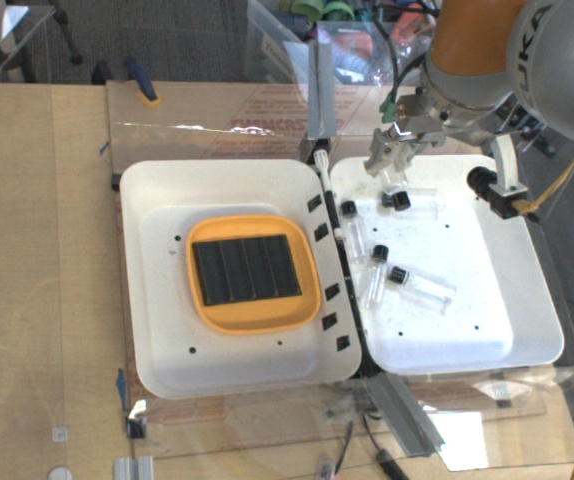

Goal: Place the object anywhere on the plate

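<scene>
An orange plate [252, 320] with a black ridged insert lies in the middle of the left white bin [157, 208]. Several small clear tubes with black caps lie in the right white bin [507, 308]: one [422, 287] near the middle, one [400, 200] near the back, and others [375, 268] close to the divider. My gripper [391, 158] hangs over the back edge of the right bin, just above and behind the rear tube. Nothing shows held in it.
A row of black clips [325, 258] runs along the seam between the bins. A metal bar [319, 88] rises behind the seam. A clear tub of coloured items [317, 8] stands at the back. The arm's black-tipped white bracket [497, 183] overhangs the right bin's back right.
</scene>
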Tool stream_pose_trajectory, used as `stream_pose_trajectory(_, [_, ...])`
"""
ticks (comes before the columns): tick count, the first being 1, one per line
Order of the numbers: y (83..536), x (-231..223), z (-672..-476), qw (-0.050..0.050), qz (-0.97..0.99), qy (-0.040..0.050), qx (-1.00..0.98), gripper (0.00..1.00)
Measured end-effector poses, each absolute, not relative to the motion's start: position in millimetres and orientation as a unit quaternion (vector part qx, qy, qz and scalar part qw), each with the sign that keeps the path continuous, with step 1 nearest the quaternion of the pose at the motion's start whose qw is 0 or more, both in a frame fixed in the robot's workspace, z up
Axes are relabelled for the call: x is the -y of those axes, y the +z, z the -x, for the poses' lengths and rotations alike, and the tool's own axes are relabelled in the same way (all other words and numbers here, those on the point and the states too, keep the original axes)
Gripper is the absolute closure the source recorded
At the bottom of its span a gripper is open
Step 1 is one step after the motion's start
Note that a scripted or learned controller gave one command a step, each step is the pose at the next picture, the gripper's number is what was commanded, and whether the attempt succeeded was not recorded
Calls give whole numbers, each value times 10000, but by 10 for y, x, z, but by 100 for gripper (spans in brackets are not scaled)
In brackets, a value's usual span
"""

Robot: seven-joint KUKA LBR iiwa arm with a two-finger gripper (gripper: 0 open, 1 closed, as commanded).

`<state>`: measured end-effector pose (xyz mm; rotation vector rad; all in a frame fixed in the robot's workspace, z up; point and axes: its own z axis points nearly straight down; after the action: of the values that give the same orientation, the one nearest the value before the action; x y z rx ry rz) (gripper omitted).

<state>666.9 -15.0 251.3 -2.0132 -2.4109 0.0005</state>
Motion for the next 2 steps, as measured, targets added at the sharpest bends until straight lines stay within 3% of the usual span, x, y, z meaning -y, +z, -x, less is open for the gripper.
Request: stream_pose_trajectory(2, [2755, 13, -6674, -21, 5254, -12, 8508, 100])
